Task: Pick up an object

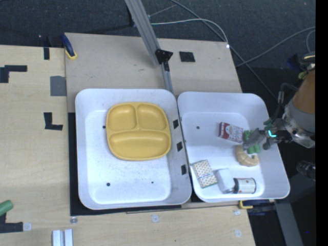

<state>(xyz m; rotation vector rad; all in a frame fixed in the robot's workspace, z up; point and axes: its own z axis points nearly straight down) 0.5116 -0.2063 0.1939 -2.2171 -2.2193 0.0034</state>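
Gripper: low in right bin, finger state you cannot tell | nearest object: beige bagel-like piece just beside gripper, on bin floor | progress: nothing lifted, you still need grasp and raise

A robotics lab or test bench is showing here, not a home: a pale plywood benchtop is filling the left and lower frame, marked with black tape pieces and carrying two shallow white bins, the left bin and the right bin, sitting side by side at center. Loose cables are trailing across dark carpet along the top, and a slanted metal rail is rising from the bench's upper middle. At the right edge, a grey robot arm with an orange band is reaching in over the right bin.
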